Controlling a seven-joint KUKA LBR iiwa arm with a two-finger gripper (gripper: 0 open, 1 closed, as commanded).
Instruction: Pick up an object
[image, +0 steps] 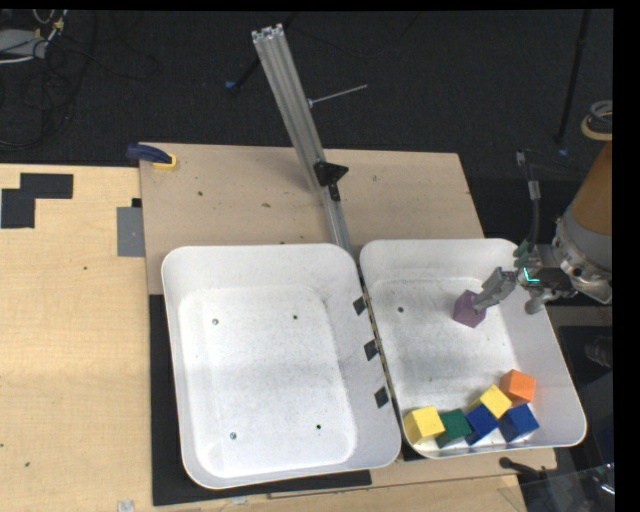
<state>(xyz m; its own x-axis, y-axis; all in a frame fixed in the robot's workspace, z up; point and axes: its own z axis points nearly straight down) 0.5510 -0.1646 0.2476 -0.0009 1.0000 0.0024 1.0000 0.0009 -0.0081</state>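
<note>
The claw (483, 298) reaches into the right bin (440, 262) from its right rim, fingers slanting down toward the left. At their tip sits a purple block (467, 309) — touching them, tilted, seemingly pinched, though how wide the fingers stand cannot be told. Well below the claw, along the bin's near edge, huddle the other blocks: yellow block (424, 421), green block (453, 427), blue blocks (518, 421), and an orange block (517, 384). Left of the claw lies the left bin (200, 270).
</note>
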